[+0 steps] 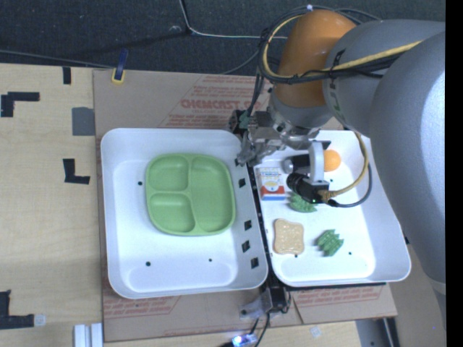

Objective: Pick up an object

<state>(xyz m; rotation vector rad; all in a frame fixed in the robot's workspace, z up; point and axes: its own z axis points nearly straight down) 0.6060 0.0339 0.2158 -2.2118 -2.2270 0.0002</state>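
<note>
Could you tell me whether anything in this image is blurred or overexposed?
Camera view: the grey arm near the lens is soft and out of focus; the green plate and toast are reasonably sharp; the white left bin is bright, without hard glare.

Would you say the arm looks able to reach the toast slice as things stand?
Probably yes: the toast slice lies flat and uncovered in the right bin, apart from the green toy beside it.

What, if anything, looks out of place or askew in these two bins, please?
Nothing stands out. The plate lies flat in the left bin. The toast, carton and green toy lie apart in the right bin, none visibly damaged. The claw hangs about over the wall between the bins.
</note>
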